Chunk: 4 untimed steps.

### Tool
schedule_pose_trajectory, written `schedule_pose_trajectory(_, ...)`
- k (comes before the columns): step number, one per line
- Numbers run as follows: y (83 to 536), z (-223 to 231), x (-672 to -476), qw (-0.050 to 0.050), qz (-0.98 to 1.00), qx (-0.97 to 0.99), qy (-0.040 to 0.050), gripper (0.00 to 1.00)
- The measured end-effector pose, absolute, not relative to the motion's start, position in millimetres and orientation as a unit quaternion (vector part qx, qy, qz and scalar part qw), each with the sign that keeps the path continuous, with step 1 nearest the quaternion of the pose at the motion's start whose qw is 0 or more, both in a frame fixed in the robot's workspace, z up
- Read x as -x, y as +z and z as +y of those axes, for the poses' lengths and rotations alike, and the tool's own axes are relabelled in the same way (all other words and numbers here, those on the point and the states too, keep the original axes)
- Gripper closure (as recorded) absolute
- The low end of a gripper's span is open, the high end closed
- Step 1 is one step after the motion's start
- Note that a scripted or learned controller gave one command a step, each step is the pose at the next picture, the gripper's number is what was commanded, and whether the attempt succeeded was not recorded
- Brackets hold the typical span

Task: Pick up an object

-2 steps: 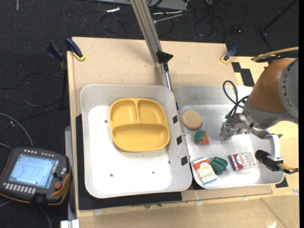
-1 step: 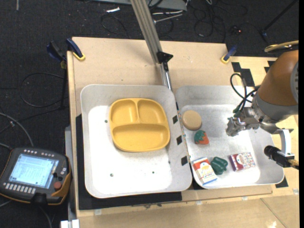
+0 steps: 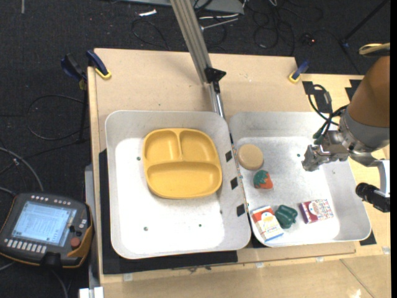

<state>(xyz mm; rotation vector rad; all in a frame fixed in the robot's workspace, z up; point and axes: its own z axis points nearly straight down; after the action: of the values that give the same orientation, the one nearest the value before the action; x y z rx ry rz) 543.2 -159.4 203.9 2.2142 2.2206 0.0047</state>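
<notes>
In the right bin (image 3: 347, 228) lie a round tan disc (image 3: 250, 156), a small red-and-green strawberry-like toy (image 3: 264, 180), a dark green lump (image 3: 286, 215), a white-and-orange carton (image 3: 267, 223) and a small red-and-white packet (image 3: 316, 210). My gripper (image 3: 312, 160) hangs over the bin's upper right part, on the end of the arm (image 3: 370, 110) that reaches in from the right. It is apart from every object, with the disc about a hand's width to its left and the packet below it.
The left bin (image 3: 124, 228) holds a yellow divided plate (image 3: 182, 162). A metal pole (image 3: 195, 36) slants down to the gap between the bins. A teach pendant (image 3: 43, 228) lies on the floor at the lower left.
</notes>
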Motion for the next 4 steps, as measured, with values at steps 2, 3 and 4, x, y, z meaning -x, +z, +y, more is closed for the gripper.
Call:
schedule_pose_trajectory(2, 225, -110, -552.7, 0.0, 0.71, -0.704, 0.0008, 1.0)
schedule_pose_trajectory(3, 220, -48, -551.0, -0.001, 0.71, -0.704, 0.0005, 1.0)
schedule_pose_trajectory(4, 218, -2, -543.0, -0.001, 0.71, -0.704, 0.0001, 1.0)
